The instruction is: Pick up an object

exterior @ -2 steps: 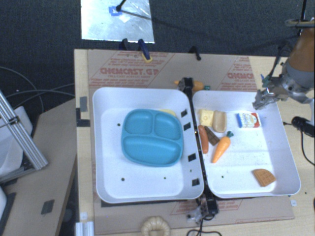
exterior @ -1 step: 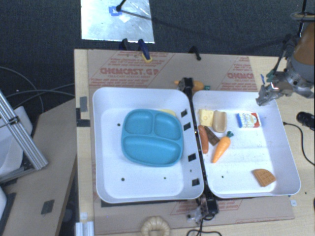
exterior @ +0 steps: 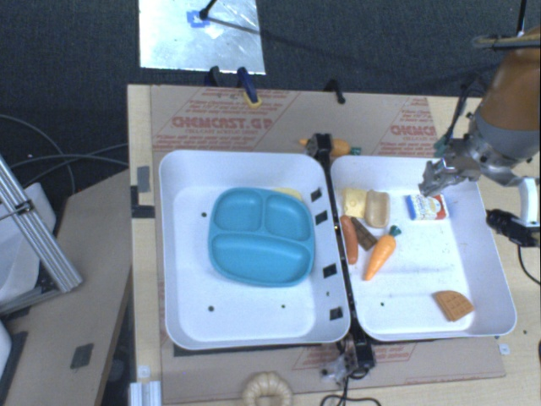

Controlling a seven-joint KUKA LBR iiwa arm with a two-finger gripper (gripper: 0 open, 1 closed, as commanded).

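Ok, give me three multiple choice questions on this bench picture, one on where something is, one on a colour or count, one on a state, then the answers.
1. Where is the divided plate?
A. left bin
B. right bin
C. on the cardboard outside the bins

2. What colour is that plate?
A. red
B. blue
C. green

3. How does the hand stand to the small red, white and blue packet?
A. resting on the cracker
B. lifting the packet well above the bin
C. just above the packet, which lies on the bin floor

Answers: 1 A, it sits inside the left bin. 2 B, it is light blue. 3 C, the packet lies flat under the hand.
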